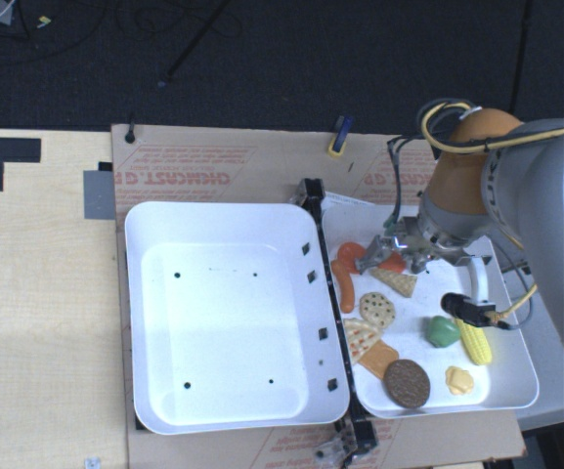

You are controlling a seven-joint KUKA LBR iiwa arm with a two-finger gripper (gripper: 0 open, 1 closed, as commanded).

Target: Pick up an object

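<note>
End effector (399, 252) is low in the right bin (516, 384), among toy foods beside a red piece (391, 260) and a wedge (396, 280). Its opening cannot be determined; no lift is evident. Crowding it: sausage (344, 283), cracker (376, 309), green item (443, 332), corn (475, 342), brown disc (407, 383). Left bin (145, 262) adjoins.

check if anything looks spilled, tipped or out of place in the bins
Nothing stands out. The toy foods, such as the corn cob, green piece and brown round cookie, all lie inside the right bin, with none spilled over its rim.
</note>
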